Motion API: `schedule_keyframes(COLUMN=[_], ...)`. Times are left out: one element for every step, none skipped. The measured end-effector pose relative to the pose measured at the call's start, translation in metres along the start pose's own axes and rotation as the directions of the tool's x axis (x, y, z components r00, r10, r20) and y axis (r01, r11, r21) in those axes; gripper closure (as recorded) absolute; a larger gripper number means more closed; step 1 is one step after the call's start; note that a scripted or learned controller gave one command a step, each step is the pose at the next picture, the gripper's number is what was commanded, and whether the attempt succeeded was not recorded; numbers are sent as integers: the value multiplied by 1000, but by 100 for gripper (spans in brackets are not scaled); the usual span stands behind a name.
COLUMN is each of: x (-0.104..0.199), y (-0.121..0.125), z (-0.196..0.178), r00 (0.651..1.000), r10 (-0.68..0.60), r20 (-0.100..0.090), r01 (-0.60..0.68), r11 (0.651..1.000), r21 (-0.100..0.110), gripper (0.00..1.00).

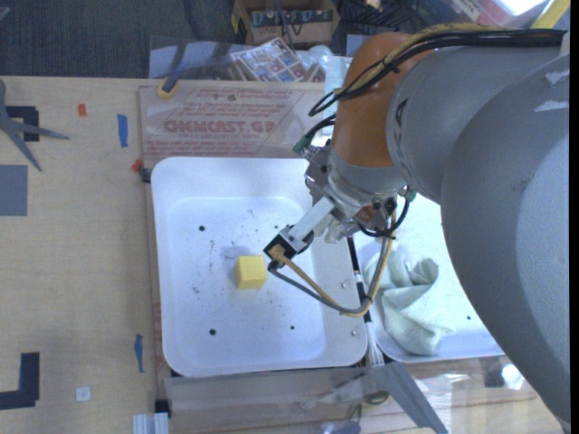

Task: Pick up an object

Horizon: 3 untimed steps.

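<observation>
A small yellow cube (251,272) lies on the floor of the left white bin (181,177), a little right of the bin's middle. My gripper (364,217) hangs under the orange-banded wrist, above the divide between the two bins. It is to the right of the cube and slightly farther back, well apart from it. The arm's body covers most of the gripper. A crumpled pale cloth (409,306) lies in the right bin (475,333), just below and right of the gripper.
Dark specks and scuffs mark the left bin's floor. A printed cardboard sheet (226,120) lies behind the bins. The big grey arm covers much of the right bin. Bare wooden bench (72,242) stretches to the left.
</observation>
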State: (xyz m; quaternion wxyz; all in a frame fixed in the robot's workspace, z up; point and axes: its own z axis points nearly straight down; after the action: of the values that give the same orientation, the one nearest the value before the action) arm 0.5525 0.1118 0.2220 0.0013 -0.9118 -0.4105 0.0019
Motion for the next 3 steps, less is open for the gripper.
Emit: schedule_keyframes(x=[-24, -74, -51], y=[-28, -7, 13], z=[-81, -59, 38], r00=[977, 906, 930], r10=[-215, 423, 367], r20=[-2, 0, 0], r01=[215, -423, -367], r11=[977, 906, 930], r21=[-5, 0, 0], gripper=[100, 100, 100])
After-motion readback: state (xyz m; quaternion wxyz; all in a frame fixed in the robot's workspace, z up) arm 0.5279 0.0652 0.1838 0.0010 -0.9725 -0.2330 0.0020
